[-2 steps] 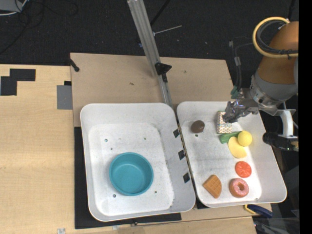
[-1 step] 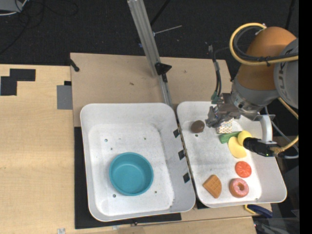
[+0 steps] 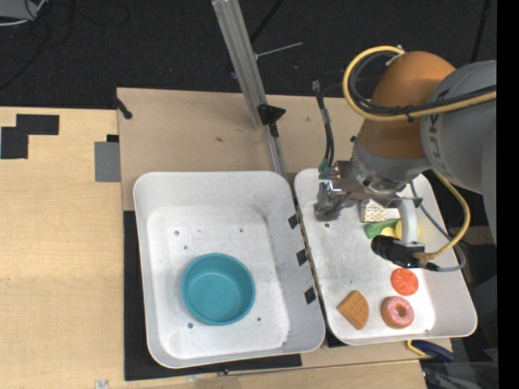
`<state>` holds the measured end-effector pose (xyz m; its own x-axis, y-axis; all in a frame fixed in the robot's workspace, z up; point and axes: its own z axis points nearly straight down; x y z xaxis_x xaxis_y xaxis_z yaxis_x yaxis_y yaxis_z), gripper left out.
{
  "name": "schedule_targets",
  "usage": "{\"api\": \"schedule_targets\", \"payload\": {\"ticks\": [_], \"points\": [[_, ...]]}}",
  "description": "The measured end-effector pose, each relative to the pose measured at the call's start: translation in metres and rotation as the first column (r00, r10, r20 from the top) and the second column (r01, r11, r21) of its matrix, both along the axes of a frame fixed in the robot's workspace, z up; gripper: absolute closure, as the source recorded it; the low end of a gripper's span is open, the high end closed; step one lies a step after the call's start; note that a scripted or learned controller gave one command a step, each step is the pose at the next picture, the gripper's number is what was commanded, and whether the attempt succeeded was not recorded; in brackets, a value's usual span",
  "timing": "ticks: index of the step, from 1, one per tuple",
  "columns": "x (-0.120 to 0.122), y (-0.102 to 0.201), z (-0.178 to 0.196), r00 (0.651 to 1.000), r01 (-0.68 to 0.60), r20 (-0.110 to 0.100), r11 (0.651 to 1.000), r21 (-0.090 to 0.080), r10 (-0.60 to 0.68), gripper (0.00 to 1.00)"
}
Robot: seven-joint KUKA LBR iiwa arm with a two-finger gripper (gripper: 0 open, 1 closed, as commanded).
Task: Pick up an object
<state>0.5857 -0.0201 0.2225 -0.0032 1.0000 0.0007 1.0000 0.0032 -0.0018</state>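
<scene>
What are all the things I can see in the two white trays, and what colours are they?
Round teal plastic bowl: one, teal, left bin, near its front.
Waffle-shaped toy biscuit: one, orange-tan, right bin, front.
Pink ring doughnut toy: one, pink, right bin, beside the biscuit.
Round red-orange toy: one, red-orange, right bin, behind the doughnut.
Green and yellow toy pieces: number unclear, partly hidden under the arm.
Slanted metal rail: one, silver, behind the bins.
Gripper: one, grey, over the right bin's back-left corner.
</scene>
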Motion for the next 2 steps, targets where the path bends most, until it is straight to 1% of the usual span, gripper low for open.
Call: {"api": "schedule_targets", "payload": {"ticks": [1, 2], "points": [[0.006, 0.047, 0.005, 1.0, 0.0, 0.002, 1.0, 0.0, 0.0, 1.0], [-0.005, 0.106, 0.0, 1.0, 0.0, 0.0, 1.0, -0.001, 0.0, 1.0]]}}
